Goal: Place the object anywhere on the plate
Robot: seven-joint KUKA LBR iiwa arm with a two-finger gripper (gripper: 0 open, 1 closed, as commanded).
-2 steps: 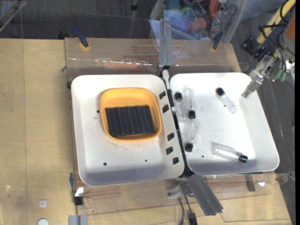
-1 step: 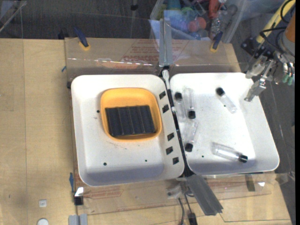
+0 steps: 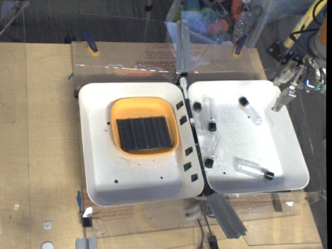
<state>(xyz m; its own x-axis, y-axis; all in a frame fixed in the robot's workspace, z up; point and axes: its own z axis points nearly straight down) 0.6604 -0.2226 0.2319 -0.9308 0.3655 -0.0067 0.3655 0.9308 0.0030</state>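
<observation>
Several small clear vials with black caps lie scattered in the right bin (image 3: 290, 154): one vial (image 3: 252, 168) near the front edge, another (image 3: 250, 109) toward the back, and a cluster (image 3: 208, 128) beside the divider. They look light, rigid, smooth and liable to roll, so a hold across the middle of the barrel seems safest. The orange plate (image 3: 118, 109) sits in the left bin (image 3: 98, 175), already carrying a dark ribbed block (image 3: 144, 134) that leaves little free rim. The gripper (image 3: 282, 98) hovers at the right bin's far edge, holding nothing; whether its jaws are apart cannot be told.
</observation>
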